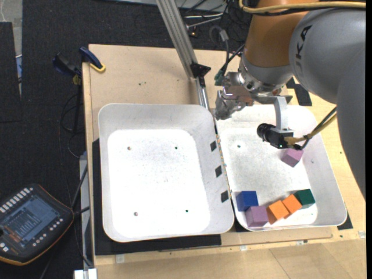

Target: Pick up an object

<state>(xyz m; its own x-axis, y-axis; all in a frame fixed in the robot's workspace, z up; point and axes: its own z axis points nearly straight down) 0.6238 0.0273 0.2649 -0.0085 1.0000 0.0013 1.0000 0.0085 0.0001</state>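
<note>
Where the grey arm with its orange band reaches in from the right of the overhead camera view, its gripper [225, 107] hangs over the far left corner of the right bin [256, 170], close to the rim it shares with the left bin [151, 173]. Whether the gripper is spread or pressed together cannot be told from this angle, and nothing can be seen in its grasp. A lilac block [292, 156] lies on the right bin's floor, off to the right of the gripper and apart from it. Along the near edge of the same bin sit four more blocks in a loose cluster: a blue block [247, 200], a purple block [256, 215], an orange block [279, 209] and a green block [304, 199]. Both bins rest on a wooden bench [145, 74].
</note>
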